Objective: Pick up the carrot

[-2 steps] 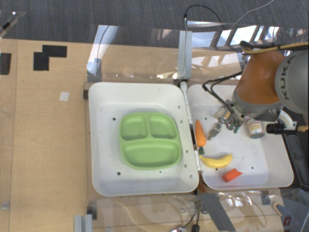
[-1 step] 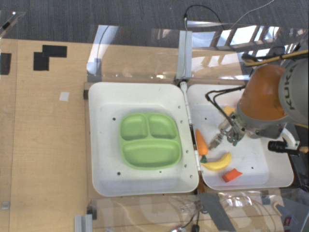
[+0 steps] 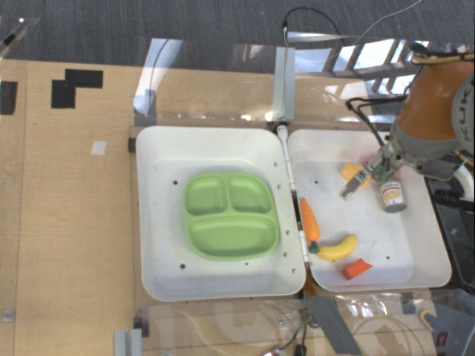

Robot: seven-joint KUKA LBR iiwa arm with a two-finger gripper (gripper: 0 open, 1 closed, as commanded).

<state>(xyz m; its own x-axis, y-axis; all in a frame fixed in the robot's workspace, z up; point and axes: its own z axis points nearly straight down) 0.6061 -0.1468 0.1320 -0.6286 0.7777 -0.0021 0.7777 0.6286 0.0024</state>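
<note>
on the left of the wooden bench sits the left white bin, and in its middle lies a green divided plate with two small compartments at the far side and one long one nearer the camera. just past the divider, in the right white bin, the carrot lies along the bin's left wall, its thin end pointing away from the camera, untouched by the arm. touching its near end is a yellow banana, and just beside that a small orange-red block. farther back lies a yellow piece next to the gripper (its slim fingers hang low over the bin floor, well apart from the carrot, set narrow with nothing between them). a small bottle with a white label stands just right of the gripper, under the grey and orange arm.
</note>
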